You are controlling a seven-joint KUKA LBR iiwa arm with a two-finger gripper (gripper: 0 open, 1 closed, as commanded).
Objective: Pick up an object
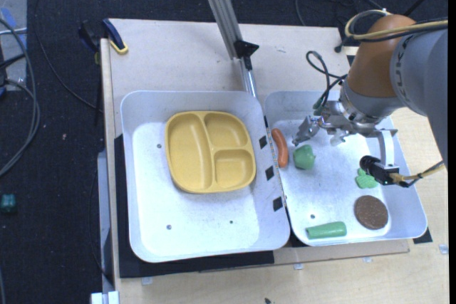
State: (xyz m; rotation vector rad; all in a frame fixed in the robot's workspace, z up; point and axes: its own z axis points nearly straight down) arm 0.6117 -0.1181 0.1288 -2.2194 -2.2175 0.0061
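Note:
In the right bin (402,153) my gripper (318,137) hangs low over the upper left part, open, with nothing between its fingers. A small round green object (304,157) lies just below and left of it, apart from the fingertips. An orange sausage-shaped piece (281,147) lies against the bin's left wall. Another green piece (365,179) sits to the right under a black cable end. Near the front lie a brown disc (371,212) and a green cylinder (326,229).
The left bin (142,174) holds a yellow divided tray (211,152). A slanted metal pole (222,3) runs from the top down to the gap between the bins. Cables loop beside the wrist over the right bin.

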